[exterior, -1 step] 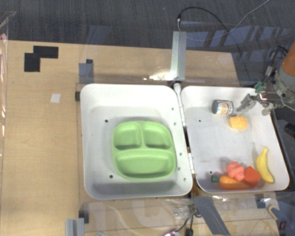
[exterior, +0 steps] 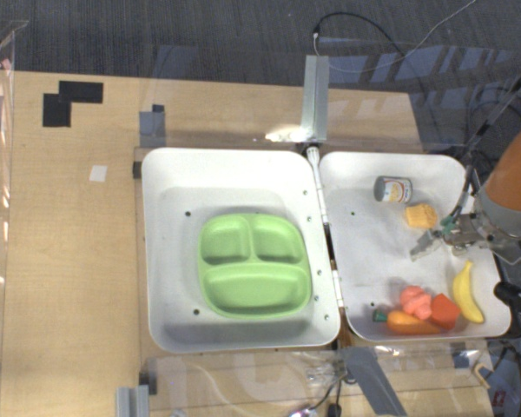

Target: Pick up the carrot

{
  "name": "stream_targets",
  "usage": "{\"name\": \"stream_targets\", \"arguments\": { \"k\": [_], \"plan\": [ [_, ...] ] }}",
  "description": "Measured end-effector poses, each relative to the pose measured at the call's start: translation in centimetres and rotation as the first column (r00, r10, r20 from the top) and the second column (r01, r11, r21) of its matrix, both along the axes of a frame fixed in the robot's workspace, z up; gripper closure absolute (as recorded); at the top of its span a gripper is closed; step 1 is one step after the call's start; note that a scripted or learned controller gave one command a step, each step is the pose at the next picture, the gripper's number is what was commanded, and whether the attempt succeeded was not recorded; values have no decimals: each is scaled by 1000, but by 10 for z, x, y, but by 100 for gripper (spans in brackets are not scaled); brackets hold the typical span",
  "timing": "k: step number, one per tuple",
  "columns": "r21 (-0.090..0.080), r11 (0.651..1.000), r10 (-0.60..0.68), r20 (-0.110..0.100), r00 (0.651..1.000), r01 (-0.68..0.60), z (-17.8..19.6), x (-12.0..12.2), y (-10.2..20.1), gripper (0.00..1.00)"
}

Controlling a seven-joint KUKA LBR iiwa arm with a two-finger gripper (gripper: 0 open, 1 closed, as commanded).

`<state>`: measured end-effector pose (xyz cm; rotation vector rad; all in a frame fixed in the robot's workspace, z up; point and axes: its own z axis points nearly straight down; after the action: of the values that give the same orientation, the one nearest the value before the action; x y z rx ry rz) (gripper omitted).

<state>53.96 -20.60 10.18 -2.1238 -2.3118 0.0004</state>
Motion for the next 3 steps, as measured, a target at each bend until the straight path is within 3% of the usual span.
{"name": "stream_targets", "arguments": {
  "k": [1,2,3],
  "plan": [
    [-5,983,182,13,983,-182,-14,77,0,0],
    [-6,967,253,11,967,-253,-15,111,0,0],
    [-7,912,411,13,912,-411,-12,40,45,0]
  ]
}}
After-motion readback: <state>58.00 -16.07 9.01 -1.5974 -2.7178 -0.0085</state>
